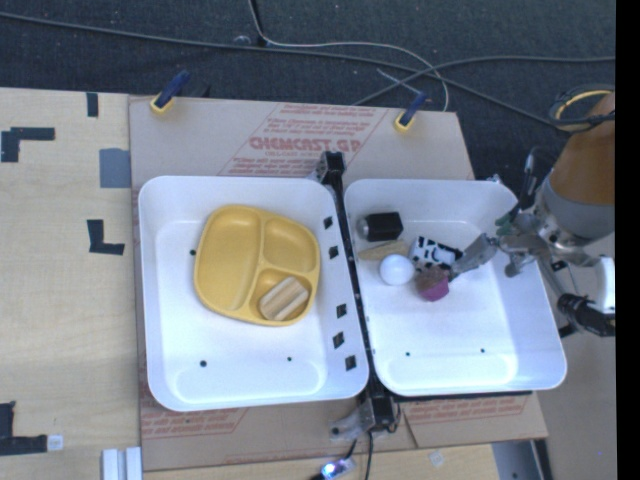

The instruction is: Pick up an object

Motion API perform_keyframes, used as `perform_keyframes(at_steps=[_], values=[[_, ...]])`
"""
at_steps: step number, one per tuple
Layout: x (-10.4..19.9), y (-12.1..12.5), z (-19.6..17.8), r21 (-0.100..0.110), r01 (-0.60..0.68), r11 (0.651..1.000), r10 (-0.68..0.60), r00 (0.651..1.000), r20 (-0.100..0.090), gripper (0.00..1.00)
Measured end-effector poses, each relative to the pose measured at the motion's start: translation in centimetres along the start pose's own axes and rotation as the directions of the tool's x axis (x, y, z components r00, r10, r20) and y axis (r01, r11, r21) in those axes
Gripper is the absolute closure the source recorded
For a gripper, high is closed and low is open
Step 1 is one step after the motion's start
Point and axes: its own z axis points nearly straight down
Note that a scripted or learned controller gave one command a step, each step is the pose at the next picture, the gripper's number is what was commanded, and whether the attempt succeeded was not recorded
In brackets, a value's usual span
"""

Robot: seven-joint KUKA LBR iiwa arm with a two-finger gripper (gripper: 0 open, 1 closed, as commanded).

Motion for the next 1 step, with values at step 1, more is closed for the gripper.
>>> perform_keyframes(at_steps=[1], values=[[0.04,0.34,-0.78,-0.013,0.004,1.0,-0.004,1.0,0.003,0.0]])
